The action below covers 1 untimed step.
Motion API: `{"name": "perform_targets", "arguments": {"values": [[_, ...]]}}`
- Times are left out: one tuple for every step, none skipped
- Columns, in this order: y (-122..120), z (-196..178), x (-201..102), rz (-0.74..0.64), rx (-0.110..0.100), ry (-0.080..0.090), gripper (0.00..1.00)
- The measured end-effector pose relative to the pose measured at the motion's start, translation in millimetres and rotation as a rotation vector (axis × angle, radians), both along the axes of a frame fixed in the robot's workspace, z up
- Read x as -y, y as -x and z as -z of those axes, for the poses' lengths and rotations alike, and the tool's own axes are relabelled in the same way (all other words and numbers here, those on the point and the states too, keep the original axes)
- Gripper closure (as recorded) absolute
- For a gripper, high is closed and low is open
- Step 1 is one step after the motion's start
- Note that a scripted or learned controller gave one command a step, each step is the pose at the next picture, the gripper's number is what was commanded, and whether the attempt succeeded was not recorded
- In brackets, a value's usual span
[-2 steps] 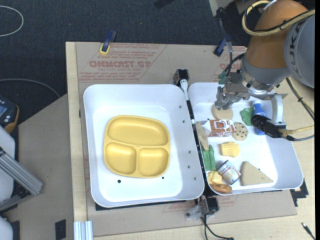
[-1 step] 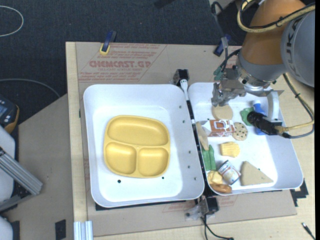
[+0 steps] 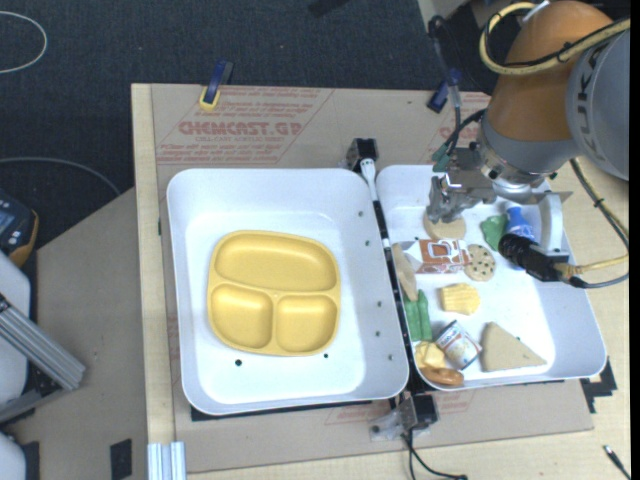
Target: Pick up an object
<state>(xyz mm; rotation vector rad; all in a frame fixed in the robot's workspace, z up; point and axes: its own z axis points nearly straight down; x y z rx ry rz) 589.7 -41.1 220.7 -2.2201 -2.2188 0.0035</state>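
Board writing: the brown board (image 3: 250, 123) under my bins reads "CHEMCAST GP" in red print.
Left bin (image 3: 190, 268): white, shallow, rounded corners; it holds a smooth yellow plate (image 3: 272, 290) with three compartments.
Right bin (image 3: 580, 313): white; it carries small play-food pieces.
Packet (image 3: 440, 256): flat, red and white, its print too small to read.
Cookie (image 3: 481, 263): round, tan, dark-speckled.
Wedge (image 3: 510, 348): tan, triangular.
Can (image 3: 459, 345): small, lying beside the wedge.
Blue bottle (image 3: 520, 223): at the bin's far side.
My gripper (image 3: 445, 213): low over a pale round piece (image 3: 445, 228) at the bin's far end; whether it is clenched or released, I cannot tell.
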Motion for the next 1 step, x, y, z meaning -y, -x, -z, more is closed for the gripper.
{"name": "perform_targets", "arguments": {"values": [[-6.5, -12.6, -10.5, -0.002, 0.007, 0.001, 1.0]]}}
